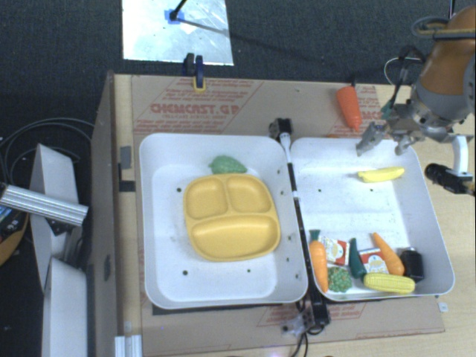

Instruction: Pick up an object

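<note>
Both my bins, left (pixel 167 222) and right (pixel 416 199), look like smooth white plastic, slightly glossy. Yellow divided plate (pixel 230 218) in the left bin: matt plastic with a soft sheen. Toy food looks like moulded plastic: banana (pixel 381 174), corn (pixel 388 282) and carrot (pixel 318 265) smooth, broccoli (pixel 340 279) bumpy. Board under the bins (pixel 193 106) is printed brown cardboard, matt. Floor beyond the bench's far edge is dark, rough carpet (pixel 59 28), with a crinkled shiny foil-like sheet (pixel 177 21) on it. My gripper (pixel 384 138) fingers look like dull grey metal.
</note>
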{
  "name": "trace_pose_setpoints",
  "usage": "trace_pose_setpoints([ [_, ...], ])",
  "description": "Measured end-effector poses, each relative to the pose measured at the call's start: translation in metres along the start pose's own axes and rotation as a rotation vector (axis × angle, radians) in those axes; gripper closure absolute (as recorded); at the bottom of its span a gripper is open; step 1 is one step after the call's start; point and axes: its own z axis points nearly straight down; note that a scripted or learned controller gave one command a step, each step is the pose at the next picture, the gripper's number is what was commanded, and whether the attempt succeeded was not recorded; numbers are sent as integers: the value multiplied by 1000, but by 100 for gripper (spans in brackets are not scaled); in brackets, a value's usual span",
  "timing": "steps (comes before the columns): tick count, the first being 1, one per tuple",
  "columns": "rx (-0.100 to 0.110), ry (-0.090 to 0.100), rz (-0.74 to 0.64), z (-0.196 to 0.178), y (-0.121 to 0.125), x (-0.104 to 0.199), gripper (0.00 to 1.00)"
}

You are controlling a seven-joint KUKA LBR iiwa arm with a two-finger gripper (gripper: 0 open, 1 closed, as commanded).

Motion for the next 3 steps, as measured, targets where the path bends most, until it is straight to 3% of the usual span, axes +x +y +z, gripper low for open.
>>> trace_pose_setpoints([
  [1, 2, 0, 2, 68, 2, -22, 0],
  [2, 1, 0, 2, 122, -87, -46, 0],
  [3, 2, 1, 2, 122, -163, -24, 0],
])
